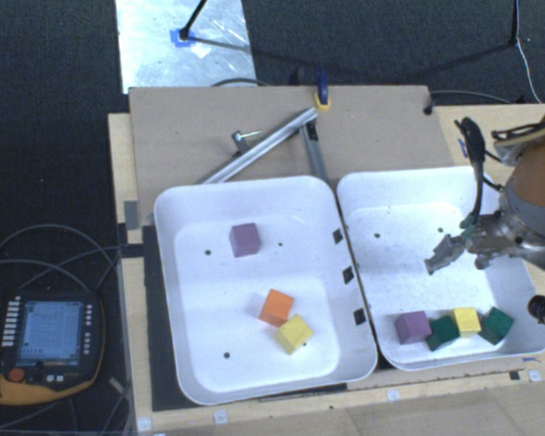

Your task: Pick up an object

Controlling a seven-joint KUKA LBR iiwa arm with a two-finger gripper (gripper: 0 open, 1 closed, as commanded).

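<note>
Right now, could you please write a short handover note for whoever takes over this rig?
Gripper: over the right bin, above its middle, nothing visibly held.
Right bin, near edge: purple cube, dark green cube, yellow cube, second green cube, in a row.
Left bin: purple cube toward the back; orange cube and yellow cube close together near the front.
Done: nothing picked yet.
Left: grasp and lift any one cube.

My arm (pixel 537 182) comes in from the right edge, its orange band showing above the grey wrist. A black cable loops up alongside the wrist. My gripper (pixel 438 261) sticks out to the left from the wrist, angled slightly downward, its grey tips pointing left. Nothing shows between them.
</note>
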